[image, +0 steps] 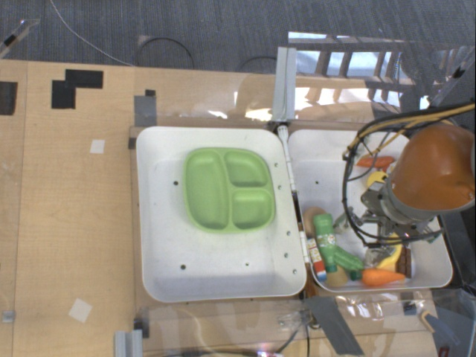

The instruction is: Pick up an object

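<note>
We start on the left, where the wooden bench (67,222) has a few black marks near its far edge. Next comes the left bin (160,274). In it lies a green plate (228,189) with three parts, flat on the white floor and well apart from the arm.

A thin wall splits the two bins. Just past it, in the right bin (316,162), we see a little heap of toys in the near corner. A green bottle (323,236) lies with its long side running from far to near, close to the wall. Beside it is a second green thing (346,259) that slants toward the near right. Then comes an orange carrot (383,277), lying left to right along the near edge, and a yellow piece (393,259) just above it. An orange piece (375,162) sits at the far side of the bin.

The arm (435,171) hangs over the right side of this bin, with black cables looping around it. Its big orange band hides the gripper, so we cannot tell how the gripper stands or if it holds anything.

We think the toys lie to the left and near side of the arm. The carrot and the yellow piece look closest. The toys touch each other, so grabbing just one may be hard, and the bin edge is very close.
</note>
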You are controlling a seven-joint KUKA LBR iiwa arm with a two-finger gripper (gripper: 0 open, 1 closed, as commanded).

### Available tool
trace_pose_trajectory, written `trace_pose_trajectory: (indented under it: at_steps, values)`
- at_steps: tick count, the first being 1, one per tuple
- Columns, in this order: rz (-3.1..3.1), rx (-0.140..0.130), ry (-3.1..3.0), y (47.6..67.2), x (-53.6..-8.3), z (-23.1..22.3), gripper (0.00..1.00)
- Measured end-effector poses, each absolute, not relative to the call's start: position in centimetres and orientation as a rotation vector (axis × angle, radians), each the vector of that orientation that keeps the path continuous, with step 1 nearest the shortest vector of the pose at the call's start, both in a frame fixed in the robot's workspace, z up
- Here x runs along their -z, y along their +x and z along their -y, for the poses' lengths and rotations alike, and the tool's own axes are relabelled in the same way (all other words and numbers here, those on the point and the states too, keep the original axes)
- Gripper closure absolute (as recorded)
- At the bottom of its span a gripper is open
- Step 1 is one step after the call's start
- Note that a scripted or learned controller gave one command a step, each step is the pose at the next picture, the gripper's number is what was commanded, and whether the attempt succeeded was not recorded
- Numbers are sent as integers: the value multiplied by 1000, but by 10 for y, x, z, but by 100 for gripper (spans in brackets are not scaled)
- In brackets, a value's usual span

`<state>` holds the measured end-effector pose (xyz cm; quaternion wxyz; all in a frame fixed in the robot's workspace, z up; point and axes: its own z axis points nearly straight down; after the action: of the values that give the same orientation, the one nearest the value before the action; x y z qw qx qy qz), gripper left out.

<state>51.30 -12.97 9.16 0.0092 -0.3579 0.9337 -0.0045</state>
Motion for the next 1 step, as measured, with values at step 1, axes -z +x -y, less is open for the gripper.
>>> trace_pose_trajectory:
  at_steps: [1]
  values:
    - [-2879,10,-1225,608,-104,177,0]
